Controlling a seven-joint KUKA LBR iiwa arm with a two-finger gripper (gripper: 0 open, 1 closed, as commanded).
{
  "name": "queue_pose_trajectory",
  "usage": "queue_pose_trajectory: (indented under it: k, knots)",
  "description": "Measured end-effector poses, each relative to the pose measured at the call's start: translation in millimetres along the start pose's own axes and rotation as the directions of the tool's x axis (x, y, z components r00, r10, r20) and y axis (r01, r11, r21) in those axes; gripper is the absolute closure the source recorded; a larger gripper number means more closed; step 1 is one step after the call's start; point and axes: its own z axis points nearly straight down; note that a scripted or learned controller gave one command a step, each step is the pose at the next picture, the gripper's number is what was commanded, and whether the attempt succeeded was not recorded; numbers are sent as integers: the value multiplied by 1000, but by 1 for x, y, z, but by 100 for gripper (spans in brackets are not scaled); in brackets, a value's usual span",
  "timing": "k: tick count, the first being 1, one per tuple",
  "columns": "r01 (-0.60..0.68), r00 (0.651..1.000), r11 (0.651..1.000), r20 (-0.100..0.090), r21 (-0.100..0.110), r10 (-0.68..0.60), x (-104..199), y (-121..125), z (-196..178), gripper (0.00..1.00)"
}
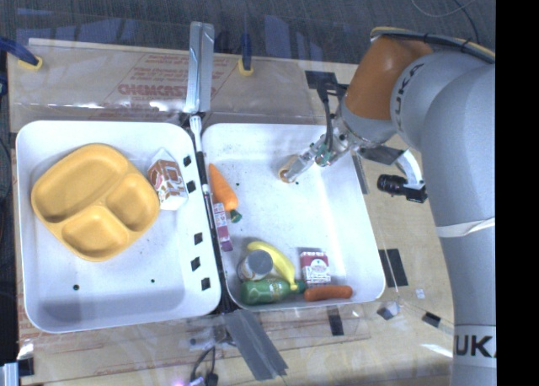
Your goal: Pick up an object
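Along the near wall of the right bin (370,233) we see the green bottle (268,291), banana (274,260), can (254,265) and red box (315,265) crowded together, while the gripper (295,171), whose opening we cannot tell, hangs over open floor farther back.

One fixed camera looks down at a slant on both white bins (34,233).
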Motion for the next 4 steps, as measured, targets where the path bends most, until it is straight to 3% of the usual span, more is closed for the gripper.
queue_pose_trajectory:
  k: [1,2,3,4]
  knots:
    - [-199,980,980,4,-12,200,-4,8,-70,100]
    - [-611,791,791,2,-22,612,64,57,-2,100]
    - [-603,798,798,-3,-11,603,100,74,-102,100]
    - [-603,798,798,-3,-10,603,100,74,-102,0]
